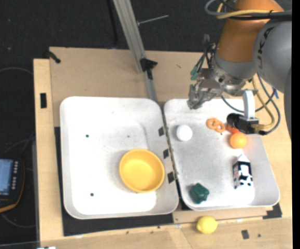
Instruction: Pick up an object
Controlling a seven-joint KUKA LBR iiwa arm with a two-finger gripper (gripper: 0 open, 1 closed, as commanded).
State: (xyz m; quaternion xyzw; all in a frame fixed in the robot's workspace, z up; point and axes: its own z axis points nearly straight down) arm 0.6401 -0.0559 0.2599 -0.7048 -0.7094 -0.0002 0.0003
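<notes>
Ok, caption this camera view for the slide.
Gripper hovers over right bin's far corner; yellow bowl sits in left bin.

No text, label or number is legible anywhere — not on any object.

Single fixed cam above the surface [103, 71], angled down, both bins [87, 118] in frame, arm [253, 30] upper right.

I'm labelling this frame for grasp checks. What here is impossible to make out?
- The tool: whether it is open or shut; it is dark and small against the arm.
- Small black-and-white carton: print too small to read.
- Handheld screen device: cut off by the left edge.
</notes>
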